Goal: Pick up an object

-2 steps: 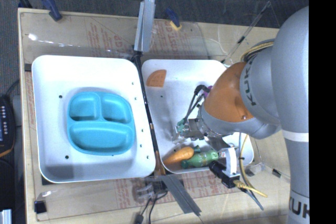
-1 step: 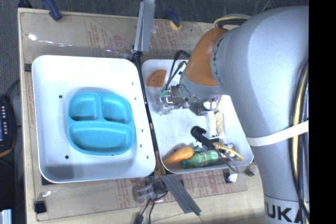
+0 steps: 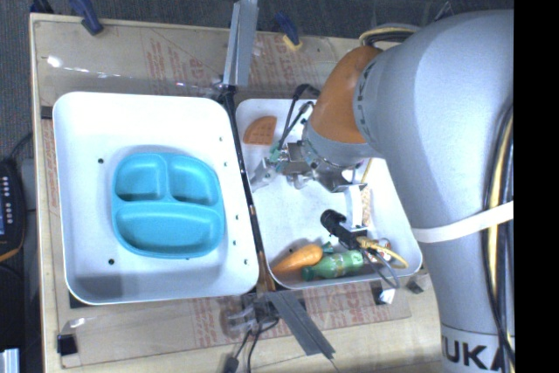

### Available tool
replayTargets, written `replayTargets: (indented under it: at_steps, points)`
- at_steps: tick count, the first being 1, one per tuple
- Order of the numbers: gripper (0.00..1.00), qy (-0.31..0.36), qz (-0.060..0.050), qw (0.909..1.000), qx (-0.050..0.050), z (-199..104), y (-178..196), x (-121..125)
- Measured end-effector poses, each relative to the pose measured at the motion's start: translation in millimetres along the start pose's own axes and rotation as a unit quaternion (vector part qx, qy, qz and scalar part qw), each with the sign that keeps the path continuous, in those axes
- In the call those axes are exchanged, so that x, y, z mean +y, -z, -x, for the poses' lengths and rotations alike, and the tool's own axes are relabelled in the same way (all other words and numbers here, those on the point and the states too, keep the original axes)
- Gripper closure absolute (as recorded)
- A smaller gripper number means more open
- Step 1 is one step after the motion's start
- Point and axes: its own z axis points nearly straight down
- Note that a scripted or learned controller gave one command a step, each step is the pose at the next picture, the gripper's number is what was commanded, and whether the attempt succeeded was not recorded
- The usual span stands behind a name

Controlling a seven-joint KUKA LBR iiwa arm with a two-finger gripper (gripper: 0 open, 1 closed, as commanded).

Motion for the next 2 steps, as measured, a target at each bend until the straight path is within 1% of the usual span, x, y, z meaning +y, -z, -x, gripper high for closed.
replayTargets:
  at_steps: [1,2]
  points:
    - [0.0,0.004,0.0,1.0,0.003,8.7,-0.1,55.5]
    - [0.0,0.003,0.0,1.0,0.003,57.1,0.5,81.2]
